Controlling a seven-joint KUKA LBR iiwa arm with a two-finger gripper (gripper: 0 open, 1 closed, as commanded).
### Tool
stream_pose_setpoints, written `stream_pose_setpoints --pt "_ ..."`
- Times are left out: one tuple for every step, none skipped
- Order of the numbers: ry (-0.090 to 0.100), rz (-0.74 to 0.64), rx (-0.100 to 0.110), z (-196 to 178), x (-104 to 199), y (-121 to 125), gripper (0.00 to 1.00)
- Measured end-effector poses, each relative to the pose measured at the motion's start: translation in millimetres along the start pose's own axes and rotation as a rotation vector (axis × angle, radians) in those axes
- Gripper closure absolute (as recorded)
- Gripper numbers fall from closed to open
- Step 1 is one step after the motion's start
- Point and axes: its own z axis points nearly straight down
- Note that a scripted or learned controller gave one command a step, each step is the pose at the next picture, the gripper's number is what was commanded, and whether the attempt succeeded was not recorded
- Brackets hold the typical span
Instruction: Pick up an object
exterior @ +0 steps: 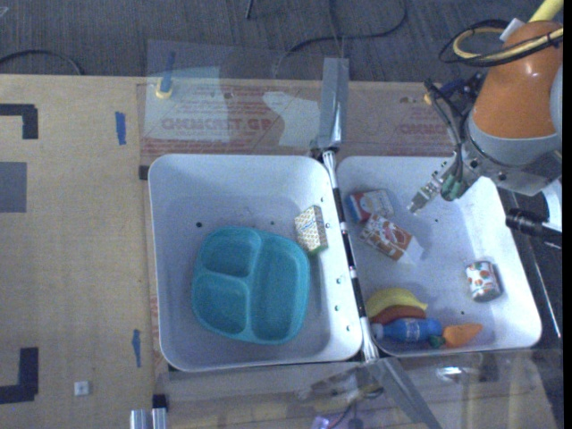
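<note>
Camera view: cardboard (214, 125) lettering (unreadable)

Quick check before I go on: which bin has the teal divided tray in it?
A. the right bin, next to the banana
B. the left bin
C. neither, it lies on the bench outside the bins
B. The teal tray lies flat on the floor of the left bin, while the banana sits over in the right bin.
</note>
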Motion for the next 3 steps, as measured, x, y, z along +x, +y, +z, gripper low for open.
stream_pose_setpoints --pt "-0.003 0.008 -0.002 -75 30 56 1.00" --pt "-0.003 0.123 -0.002 -152 65 45 1.00" --pt "0.001 0.259 0.001 -90 99 28 1.00"
